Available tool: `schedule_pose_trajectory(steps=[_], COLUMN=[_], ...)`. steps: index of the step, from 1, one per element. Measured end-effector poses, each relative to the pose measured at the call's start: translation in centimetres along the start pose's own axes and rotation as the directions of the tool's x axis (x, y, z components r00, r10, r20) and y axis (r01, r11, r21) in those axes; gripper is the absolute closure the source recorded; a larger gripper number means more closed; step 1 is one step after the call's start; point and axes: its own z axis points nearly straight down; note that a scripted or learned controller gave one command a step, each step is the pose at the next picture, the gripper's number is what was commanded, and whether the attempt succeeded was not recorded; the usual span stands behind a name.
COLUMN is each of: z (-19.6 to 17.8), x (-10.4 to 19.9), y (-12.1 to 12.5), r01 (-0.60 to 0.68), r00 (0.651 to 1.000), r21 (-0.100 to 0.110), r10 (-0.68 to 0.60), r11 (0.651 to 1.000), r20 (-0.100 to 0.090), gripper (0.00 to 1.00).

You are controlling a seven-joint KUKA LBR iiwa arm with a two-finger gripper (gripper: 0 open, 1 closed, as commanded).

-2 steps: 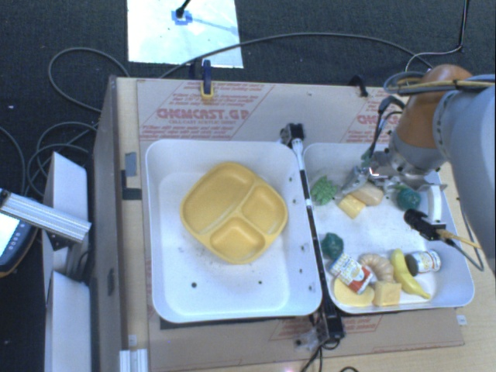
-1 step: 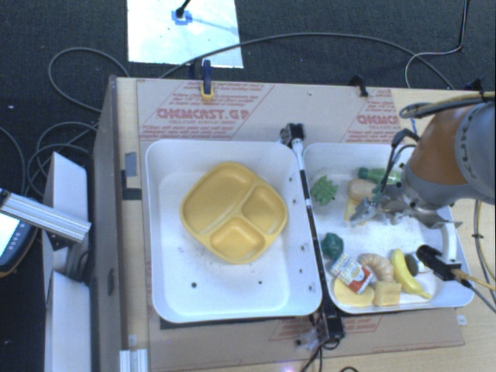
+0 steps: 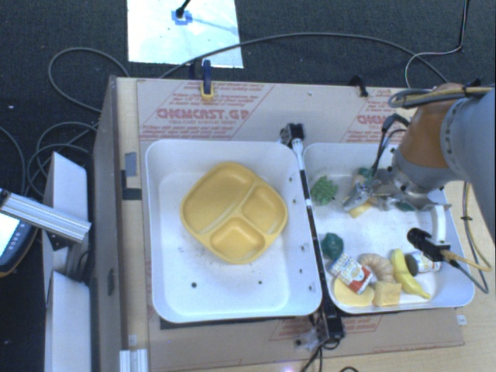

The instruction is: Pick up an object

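Note:
My gripper (image 3: pixel 360 194) is low in the upper part of the right bin (image 3: pixel 457 285), with the grey arm and its orange band coming in from the right. A small pale yellow piece (image 3: pixel 359 210) lies right at the gripper's tip; I cannot tell whether it is held. A green broccoli-like piece (image 3: pixel 322 189) sits just left of the gripper. Further toward the front lie a dark green piece (image 3: pixel 332 244), a red and white carton (image 3: pixel 353 273), a tan pastry (image 3: pixel 378 264), a banana (image 3: pixel 405 273) and a yellow block (image 3: pixel 387 293).
The left bin (image 3: pixel 174 285) holds a yellow divided plate (image 3: pixel 234 211) near its middle. A ridge (image 3: pixel 308 208) separates the two bins. Cables run across the dark floor behind the bench.

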Motion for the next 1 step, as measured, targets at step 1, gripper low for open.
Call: schedule_pose_trajectory(steps=[1], z=[-1.11], x=[-0.03], y=[0.08], r01=[0.003], r00=[1.000], r21=[-0.002], r10=[-0.003], r11=[1.000], r20=[0.001], gripper=[1.00])
